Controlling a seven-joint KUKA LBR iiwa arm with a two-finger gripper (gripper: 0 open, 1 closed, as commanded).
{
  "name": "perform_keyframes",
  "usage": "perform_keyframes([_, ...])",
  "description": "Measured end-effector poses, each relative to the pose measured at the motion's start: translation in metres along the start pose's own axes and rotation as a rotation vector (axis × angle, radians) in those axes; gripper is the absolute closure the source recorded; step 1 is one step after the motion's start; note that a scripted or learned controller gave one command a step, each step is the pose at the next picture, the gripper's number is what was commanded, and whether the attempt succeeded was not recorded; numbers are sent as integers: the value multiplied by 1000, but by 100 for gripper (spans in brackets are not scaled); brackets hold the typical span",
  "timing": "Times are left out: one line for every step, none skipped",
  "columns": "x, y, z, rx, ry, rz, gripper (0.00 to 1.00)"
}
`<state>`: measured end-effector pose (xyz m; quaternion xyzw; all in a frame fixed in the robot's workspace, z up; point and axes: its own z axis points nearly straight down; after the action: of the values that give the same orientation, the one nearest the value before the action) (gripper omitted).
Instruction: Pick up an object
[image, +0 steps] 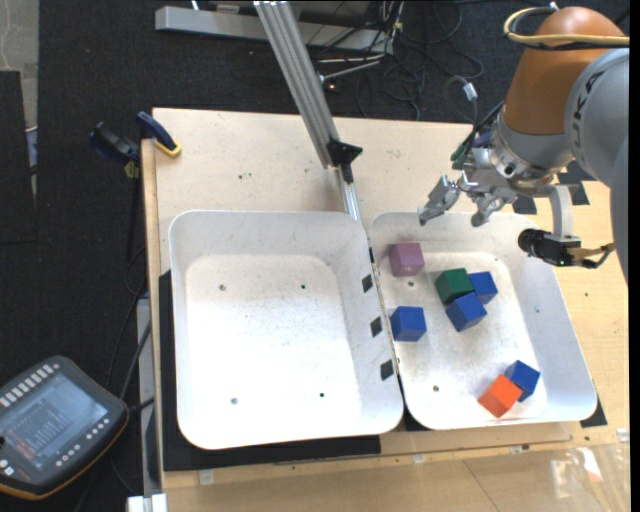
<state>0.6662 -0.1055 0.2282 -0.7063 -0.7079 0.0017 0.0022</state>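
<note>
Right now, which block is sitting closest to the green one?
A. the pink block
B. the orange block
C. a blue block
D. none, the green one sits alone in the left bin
C: the green block sits in the right bin, pressed up against two blue blocks, while the pink block lies apart to its left and the orange block lies near the bin's front corner.

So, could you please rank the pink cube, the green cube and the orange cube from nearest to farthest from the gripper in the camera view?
Measured from the open two-finger gripper:
1. Pink cube, at the right bin's upper left.
2. Green cube, mid-bin, among blue cubes.
3. Orange cube, near the bin's lower right corner.
</note>
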Motion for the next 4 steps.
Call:
perform_keyframes([0,0,-3,-4,-1,-1,0])
perform_keyframes([-5,4,59,1,-1,3,0])
perform_keyframes([0,5,122,1,0,-1,0])
perform_keyframes([1,7,130,-7,0,-1,0])
